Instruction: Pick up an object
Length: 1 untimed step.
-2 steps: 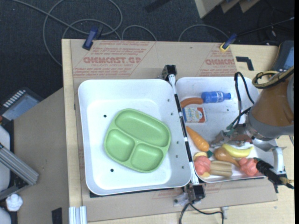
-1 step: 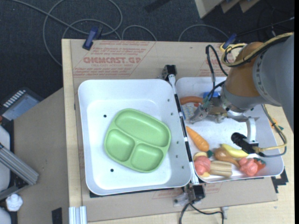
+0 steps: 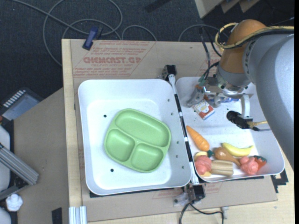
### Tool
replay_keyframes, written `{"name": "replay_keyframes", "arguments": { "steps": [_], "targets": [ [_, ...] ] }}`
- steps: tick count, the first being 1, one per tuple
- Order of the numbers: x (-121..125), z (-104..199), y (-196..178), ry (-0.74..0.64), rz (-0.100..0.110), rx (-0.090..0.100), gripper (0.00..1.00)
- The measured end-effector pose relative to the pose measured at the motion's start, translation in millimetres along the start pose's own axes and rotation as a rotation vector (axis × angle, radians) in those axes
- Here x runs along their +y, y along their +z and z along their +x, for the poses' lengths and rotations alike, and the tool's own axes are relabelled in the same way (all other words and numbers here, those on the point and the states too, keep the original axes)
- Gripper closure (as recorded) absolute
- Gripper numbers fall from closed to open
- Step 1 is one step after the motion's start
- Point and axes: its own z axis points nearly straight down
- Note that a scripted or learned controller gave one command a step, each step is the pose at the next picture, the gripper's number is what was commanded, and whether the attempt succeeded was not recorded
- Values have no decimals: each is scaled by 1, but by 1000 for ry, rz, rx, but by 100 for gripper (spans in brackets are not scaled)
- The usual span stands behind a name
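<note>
Two bins are sitting side by side on the worktop [image 3: 117, 59]; a divided plate [image 3: 136, 140] is lying in the left bin [image 3: 93, 97]. In the right bin [image 3: 275, 160], a carrot [image 3: 197, 137] is lying near the left wall, with a banana [image 3: 237, 149], sausage [image 3: 221, 168] and other play food clustering along the near edge. A small carton [image 3: 203, 109] is lying toward the far end, under the hand [image 3: 212, 91].

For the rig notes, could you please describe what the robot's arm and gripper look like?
The arm is bulky, rounded and grey, with an orange band above the wrist. Thin cables loop around that band. The gripper is a small metallic assembly with dark parts.
</note>
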Motion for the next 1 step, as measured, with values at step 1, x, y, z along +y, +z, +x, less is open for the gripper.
{"name": "replay_keyframes", "arguments": {
  "steps": [1],
  "targets": [
    [-1, -1, -9, 0, 5, -3, 100]
  ]
}}
